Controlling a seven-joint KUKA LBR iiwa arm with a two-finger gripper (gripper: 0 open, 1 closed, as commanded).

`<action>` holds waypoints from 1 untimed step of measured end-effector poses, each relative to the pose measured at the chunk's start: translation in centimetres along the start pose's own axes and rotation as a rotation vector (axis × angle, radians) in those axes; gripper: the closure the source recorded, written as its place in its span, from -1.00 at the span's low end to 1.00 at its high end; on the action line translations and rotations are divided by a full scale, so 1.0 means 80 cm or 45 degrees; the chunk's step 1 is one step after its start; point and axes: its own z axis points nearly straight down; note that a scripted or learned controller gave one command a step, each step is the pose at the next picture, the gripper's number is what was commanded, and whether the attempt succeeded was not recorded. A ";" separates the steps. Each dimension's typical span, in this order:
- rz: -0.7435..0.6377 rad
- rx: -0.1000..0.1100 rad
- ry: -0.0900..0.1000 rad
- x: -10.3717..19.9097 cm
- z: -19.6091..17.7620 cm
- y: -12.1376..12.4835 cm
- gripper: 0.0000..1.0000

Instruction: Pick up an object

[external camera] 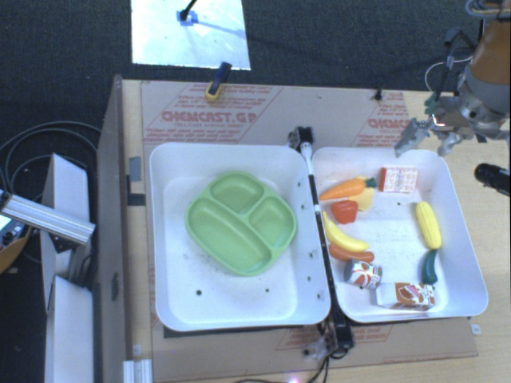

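Gripper (429, 136): seen at upper right, above the far rim of the right bin (461, 238); fingers spread apart, nothing between them. Arm w/ orange band behind it.

Candidates, all in right bin, placed rel. to gripper:
- Small carton (398, 179), white/red: nearest, just below and slightly left of gripper. Judged light, stiff-ish card, flat faces; best taken across the two narrow sides. Could crush if squeezed hard.
- Carrot (346, 188): further left and below. Prob. hard plastic toy, tapered, smooth; grip at thick middle, else likely to slip out.
- Corn cob (429, 224), yellow: below gripper, lying lengthwise. Rounded, light; to be taken across its width at mid-length.
- Red piece (344, 211), banana (343, 235), orange-red item (351, 253): clustered by bin divider, touching or nearly so; crowded, harder to enter.
- Dark green veg (429, 267), small can (364, 274), flat packet (413, 295): farthest, at near edge. Packet lies flat, little to grip.

Left bin (172, 238): green divided plate (241, 223), well apart from gripper; wide, shallow, judged awkward.

Nothing picked yet. Carton judged easiest.
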 end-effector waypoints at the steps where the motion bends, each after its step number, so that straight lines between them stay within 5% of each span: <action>1: -0.001 0.023 0.009 0.067 0.169 -0.072 -1.00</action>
